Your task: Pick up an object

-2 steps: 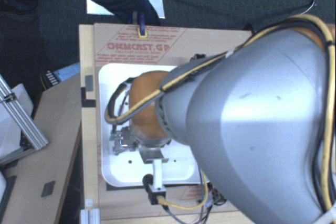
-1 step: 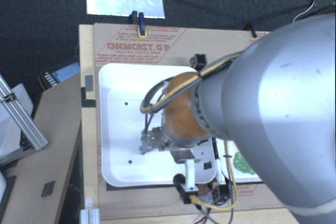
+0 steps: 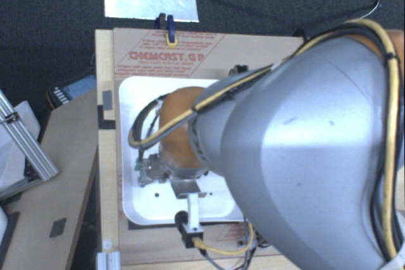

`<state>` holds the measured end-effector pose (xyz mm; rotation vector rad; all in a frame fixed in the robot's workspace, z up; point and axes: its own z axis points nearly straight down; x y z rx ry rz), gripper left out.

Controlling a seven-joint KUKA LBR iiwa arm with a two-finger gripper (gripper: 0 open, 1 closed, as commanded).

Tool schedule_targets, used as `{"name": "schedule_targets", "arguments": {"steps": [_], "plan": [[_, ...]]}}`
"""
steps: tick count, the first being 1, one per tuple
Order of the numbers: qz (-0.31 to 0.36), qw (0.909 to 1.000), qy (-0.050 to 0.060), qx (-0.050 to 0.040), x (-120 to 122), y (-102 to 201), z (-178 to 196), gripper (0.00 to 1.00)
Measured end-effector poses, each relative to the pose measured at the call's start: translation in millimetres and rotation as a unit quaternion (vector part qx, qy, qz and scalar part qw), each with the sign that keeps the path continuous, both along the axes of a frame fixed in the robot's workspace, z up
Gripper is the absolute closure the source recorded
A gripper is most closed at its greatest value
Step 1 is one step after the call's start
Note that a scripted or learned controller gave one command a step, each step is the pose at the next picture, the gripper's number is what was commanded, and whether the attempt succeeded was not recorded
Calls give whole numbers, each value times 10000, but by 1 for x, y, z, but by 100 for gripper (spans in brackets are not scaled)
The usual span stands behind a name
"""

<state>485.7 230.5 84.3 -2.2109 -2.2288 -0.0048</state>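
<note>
Over the shallow white bin [image 3: 130, 104] the grey arm with its orange band [image 3: 174, 129] hung low, in the reaching step, we judged. We could not tell the gripper's state or where the object lay. Next called for closing, then lifting.

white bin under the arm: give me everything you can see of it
The white bin is a shallow tray with rounded corners, smooth and plastic-looking, lying flat on a brown board printed in red. Its left wall, upper-left corner and part of its floor near the bottom edge show; the grey arm and its orange band cover the rest.
</note>
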Motion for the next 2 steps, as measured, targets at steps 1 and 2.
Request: {"name": "schedule_targets", "arguments": {"steps": [1,2], "plan": [[-24,10000,4,-14,3,4,10,0],[-25,10000,-32,-15,90,3,0,0]]}}
